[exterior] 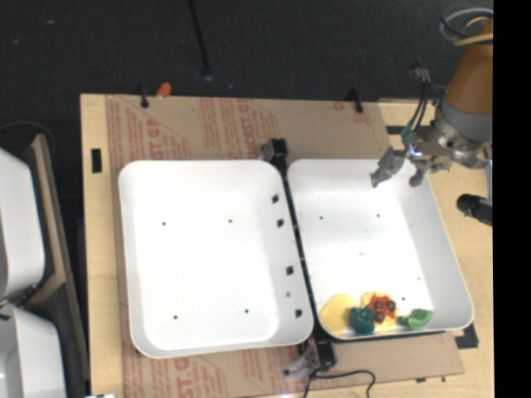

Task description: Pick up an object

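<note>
My gripper (pixel 399 173) hangs over the far right corner of the right bin (pixel 365 222), its two fingers spread open with nothing between them. Several small objects lie bunched at the near edge of that bin: a pale yellow piece (pixel 336 313), a teal piece (pixel 362 320), a red and orange piece (pixel 382 305) and a green piece (pixel 417 317). The gripper is well away from them, toward the far side of the bin.
The left bin (pixel 207 255) sits beside the right one, with black clips (pixel 286 222) along the seam between them. Both bins rest on a cardboard sheet (pixel 207 131) on the bench. A white unit (pixel 17 222) stands at the far left.
</note>
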You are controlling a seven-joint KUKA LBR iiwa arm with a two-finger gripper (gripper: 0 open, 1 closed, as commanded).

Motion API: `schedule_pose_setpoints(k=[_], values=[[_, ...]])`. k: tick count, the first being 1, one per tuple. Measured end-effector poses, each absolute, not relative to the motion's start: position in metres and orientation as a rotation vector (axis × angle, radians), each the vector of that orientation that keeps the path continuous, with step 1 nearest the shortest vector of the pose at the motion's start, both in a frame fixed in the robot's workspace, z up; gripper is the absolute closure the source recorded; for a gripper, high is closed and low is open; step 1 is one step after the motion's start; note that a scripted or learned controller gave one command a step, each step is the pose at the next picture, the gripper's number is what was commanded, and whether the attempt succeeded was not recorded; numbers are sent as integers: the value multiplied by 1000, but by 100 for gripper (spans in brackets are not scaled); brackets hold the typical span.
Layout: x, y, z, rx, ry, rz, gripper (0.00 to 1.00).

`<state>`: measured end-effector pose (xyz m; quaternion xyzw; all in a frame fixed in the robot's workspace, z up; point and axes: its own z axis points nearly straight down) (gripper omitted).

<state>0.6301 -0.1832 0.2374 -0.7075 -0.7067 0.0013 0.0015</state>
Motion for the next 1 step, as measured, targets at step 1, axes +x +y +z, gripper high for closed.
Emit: schedule_pose_setpoints(k=[1], values=[[624, -181, 193, -2220, -2219, 3, 0]])
